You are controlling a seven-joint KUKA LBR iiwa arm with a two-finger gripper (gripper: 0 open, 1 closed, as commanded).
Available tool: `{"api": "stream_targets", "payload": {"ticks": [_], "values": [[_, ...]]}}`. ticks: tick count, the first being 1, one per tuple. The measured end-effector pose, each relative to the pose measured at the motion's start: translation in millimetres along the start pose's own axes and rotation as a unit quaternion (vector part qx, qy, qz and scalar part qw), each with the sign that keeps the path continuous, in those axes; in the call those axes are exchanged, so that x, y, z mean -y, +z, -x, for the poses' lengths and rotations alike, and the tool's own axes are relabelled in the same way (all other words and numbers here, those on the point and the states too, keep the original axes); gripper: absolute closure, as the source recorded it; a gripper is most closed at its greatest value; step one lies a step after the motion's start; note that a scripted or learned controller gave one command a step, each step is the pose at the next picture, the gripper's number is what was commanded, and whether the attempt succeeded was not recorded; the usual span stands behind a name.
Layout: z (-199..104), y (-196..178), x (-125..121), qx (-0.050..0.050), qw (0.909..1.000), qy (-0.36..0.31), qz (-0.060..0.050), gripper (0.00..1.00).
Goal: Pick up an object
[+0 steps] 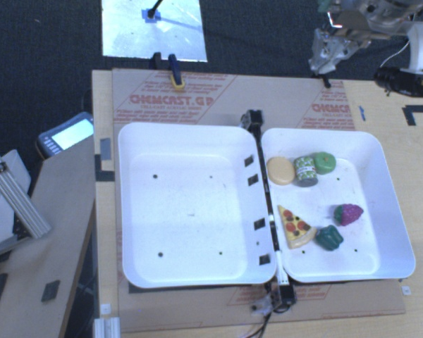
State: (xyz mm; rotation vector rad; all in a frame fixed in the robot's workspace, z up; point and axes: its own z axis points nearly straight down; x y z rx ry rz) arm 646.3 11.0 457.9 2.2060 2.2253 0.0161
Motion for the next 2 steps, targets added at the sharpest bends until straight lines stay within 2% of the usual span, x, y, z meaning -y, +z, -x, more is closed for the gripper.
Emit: {"api": "stream_targets", "payload": {"ticks": [1,2], "values": [[-64.7,-30.1,-19.8,0.0,1.0,-0.001,-0.003,1.0],[-161.2,-63.5,-23.3,-0.002,1.0,-0.002,-0.003,1.0]]}}
